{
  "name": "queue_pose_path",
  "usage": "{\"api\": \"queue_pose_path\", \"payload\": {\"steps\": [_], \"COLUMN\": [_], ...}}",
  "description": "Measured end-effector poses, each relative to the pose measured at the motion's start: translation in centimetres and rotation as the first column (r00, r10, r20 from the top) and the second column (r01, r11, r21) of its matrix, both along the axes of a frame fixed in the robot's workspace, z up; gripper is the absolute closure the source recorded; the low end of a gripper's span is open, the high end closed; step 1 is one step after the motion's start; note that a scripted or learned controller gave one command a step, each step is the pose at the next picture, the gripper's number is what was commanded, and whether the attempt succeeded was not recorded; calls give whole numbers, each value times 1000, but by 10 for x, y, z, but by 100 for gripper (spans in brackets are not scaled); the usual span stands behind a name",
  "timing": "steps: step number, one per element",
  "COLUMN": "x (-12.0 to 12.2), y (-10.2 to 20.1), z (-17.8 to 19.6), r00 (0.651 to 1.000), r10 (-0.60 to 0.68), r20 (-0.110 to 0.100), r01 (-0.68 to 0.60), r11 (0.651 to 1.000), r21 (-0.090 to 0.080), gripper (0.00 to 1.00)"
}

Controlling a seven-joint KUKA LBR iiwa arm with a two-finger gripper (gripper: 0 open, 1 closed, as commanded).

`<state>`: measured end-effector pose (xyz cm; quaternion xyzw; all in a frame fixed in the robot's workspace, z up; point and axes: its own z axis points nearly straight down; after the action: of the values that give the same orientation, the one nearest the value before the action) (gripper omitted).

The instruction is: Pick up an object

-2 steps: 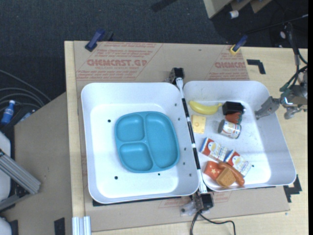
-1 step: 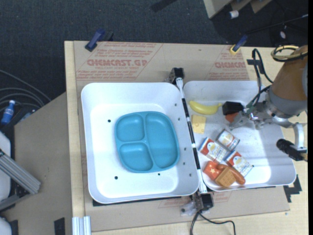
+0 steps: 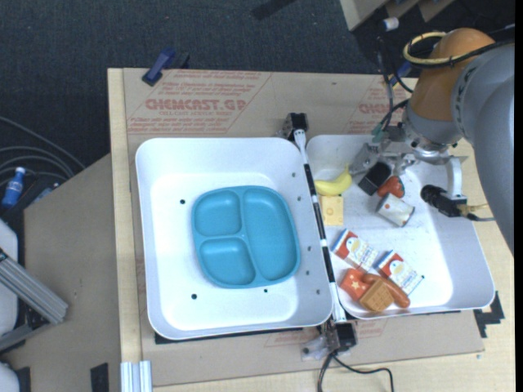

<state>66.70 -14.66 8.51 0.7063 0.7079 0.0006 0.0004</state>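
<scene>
My gripper [image 3: 391, 172] hangs low over the back of the right bin [image 3: 458, 256], at the end of the grey arm with the orange band. Directly under it lies a small white can with a red end [image 3: 395, 208], close to the gripper's tip; whether they touch I cannot tell. A yellow banana [image 3: 333, 184] lies to the gripper's left by the bin's wall, with a pale square cracker [image 3: 333, 211] just in front of it.
Nearer the front of the right bin lie two red-and-white cartons [image 3: 358, 250] [image 3: 401, 272], a red piece [image 3: 351, 281] and an orange-brown piece [image 3: 378, 296]. The left bin [image 3: 163, 178] holds a blue divided plate [image 3: 244, 235].
</scene>
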Motion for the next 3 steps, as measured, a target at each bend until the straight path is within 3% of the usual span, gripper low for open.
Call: {"api": "queue_pose_path", "payload": {"steps": [1,2,3], "x": [1,-43,-95], "y": [-1,47,103], "z": [11,109,153], "r00": [1000,1000,1000], "r10": [0,-1,-1], "r20": [2,-1,-4], "r01": [0,1,1], "r11": [1000,1000,1000], "r21": [-2,0,1], "gripper": [100,100,100]}}
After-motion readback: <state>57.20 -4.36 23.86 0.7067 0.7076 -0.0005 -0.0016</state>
